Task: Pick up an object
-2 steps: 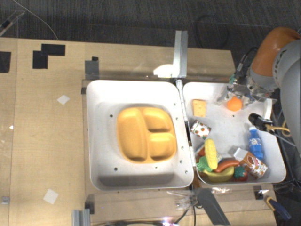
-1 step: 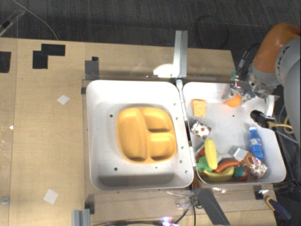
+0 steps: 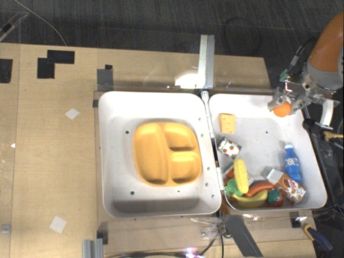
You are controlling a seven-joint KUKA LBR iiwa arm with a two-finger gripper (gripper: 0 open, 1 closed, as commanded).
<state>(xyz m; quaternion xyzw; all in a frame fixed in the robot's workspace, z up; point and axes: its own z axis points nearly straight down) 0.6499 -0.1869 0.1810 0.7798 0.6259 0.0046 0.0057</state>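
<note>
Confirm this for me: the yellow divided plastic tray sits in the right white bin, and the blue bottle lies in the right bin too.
One detail is wrong. The camera view shows the yellow divided plastic tray in the left white bin, not the right one. The blue bottle does lie in the right white bin.

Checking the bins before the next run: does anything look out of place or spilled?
Nothing is spilled. The toys lie heaped in the near corner of the right bin. One oddity: a small orange ball sits at the tool, up over that bin's far edge.
</note>
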